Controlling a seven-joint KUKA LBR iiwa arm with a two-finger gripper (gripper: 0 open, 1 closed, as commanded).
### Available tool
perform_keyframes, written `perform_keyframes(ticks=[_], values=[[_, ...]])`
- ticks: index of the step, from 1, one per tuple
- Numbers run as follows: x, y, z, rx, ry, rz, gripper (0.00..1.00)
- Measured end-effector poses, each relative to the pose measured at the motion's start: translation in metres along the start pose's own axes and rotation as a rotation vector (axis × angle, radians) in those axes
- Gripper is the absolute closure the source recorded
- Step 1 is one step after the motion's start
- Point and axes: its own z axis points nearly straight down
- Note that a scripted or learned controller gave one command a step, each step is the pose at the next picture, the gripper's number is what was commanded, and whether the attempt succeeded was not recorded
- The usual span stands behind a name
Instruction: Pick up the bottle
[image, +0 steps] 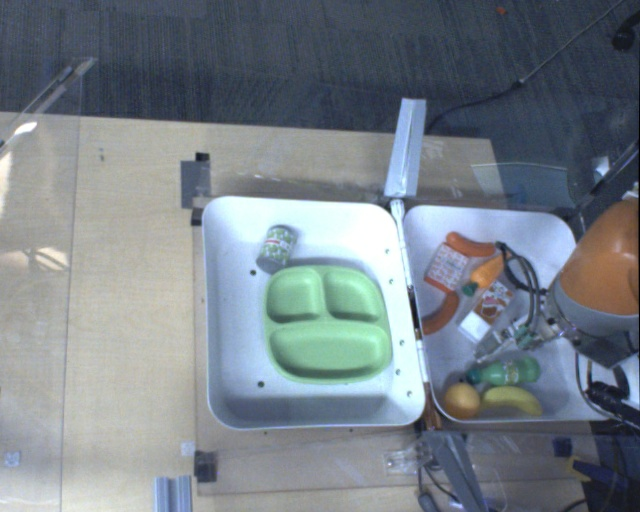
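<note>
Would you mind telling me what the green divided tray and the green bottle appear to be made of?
The green divided tray looks like moulded plastic with a matte finish: uniform colour, soft rounded compartment edges, little glare. The green bottle is probably glossy plastic, judging by bright highlights along its side, though it is too small to be sure.

arm (605, 275) | enters from right, orange band up | gripper (510, 340) | low, pointing left

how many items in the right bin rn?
5 visible: sausage at upper left, orange packet beside it, green bottle under the end effector, orange and banana along the front wall. The arm may hide more.
</note>
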Motion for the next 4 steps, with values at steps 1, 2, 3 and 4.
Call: perform_keyframes(ticks=[1, 2, 3, 4], values=[[0.053, 0.018, 0.012, 0.01, 0.006, 0.26, 0.0], [0.051, 0.021, 0.0, -0.001, 0.0, 0.258, 1.0], [0.051, 0.021, 0.0, 0.0, 0.001, 0.258, 0.0], [0.009, -0.001, 0.013, 0.01, 0.009, 0.122, 0.0]])
